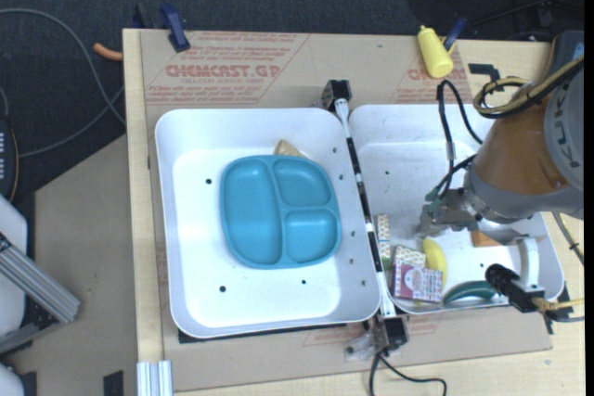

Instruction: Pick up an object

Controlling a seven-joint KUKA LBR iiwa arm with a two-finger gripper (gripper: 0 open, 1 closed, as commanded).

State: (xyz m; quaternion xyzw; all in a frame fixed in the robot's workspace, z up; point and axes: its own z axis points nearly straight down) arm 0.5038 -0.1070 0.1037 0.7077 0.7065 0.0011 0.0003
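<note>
From the camera view, the pick is looking unfinished: the hand [444, 220] is hanging low in the right bin [399, 144], just above a small yellow object [433, 254], and whether it is gripping anything I cannot tell, since the wrist is hiding it. Beside the yellow piece, a patterned pink carton [416, 281] and a teal ring-shaped item [470, 295] are lying along the near wall. In the left bin [186, 199], a glossy blue divided plate [278, 210], smooth moulded plastic, is sitting flat.

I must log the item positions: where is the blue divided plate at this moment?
The blue divided plate lies in the middle of the left bin, with a small tan object just beyond its far edge.
</note>
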